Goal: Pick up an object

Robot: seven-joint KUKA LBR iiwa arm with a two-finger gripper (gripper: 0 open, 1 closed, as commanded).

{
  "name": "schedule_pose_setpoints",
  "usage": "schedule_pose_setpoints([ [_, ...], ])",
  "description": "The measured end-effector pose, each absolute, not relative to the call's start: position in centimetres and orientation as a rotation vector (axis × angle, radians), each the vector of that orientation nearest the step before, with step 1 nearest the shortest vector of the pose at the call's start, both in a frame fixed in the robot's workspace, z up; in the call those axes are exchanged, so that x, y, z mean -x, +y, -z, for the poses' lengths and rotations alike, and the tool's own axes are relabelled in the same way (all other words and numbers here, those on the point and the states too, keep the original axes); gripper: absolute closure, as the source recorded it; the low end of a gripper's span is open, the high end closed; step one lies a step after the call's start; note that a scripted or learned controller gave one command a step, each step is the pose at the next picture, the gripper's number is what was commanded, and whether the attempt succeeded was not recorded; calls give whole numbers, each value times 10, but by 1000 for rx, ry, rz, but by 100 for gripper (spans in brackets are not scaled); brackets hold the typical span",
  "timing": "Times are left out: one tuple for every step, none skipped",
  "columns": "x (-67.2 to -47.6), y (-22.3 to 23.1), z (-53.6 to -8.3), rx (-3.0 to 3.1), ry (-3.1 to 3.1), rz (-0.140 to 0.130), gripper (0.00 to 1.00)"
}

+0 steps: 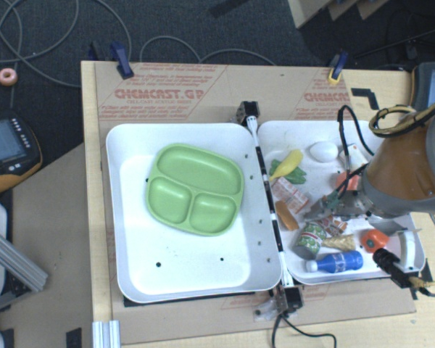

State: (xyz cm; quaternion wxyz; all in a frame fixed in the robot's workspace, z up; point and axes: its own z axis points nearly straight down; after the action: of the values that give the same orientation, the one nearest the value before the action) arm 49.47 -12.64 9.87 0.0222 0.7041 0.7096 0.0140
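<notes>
From above, the pick looks not yet done — every object I can see lies in the right bin point(413, 256): a banana point(286, 163), a white egg-shaped piece point(322, 151), a snack packet point(288, 201), a can point(312, 239) and a blue-capped bottle point(338, 262). The left bin point(123, 194) carries a green tray point(194, 188). The arm point(404, 167) hangs low over the right bin's clutter, so the tool point(341, 207) sits among the items — I cannot tell its state, nor that anything is lifted.
</notes>
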Motion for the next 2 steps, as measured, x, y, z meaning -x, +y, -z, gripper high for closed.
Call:
schedule_pose_setpoints([
  [-513, -137, -84, -2220, 2220, -1, 0],
  [-565, -117, -85, -2219, 2221, -2, 0],
])
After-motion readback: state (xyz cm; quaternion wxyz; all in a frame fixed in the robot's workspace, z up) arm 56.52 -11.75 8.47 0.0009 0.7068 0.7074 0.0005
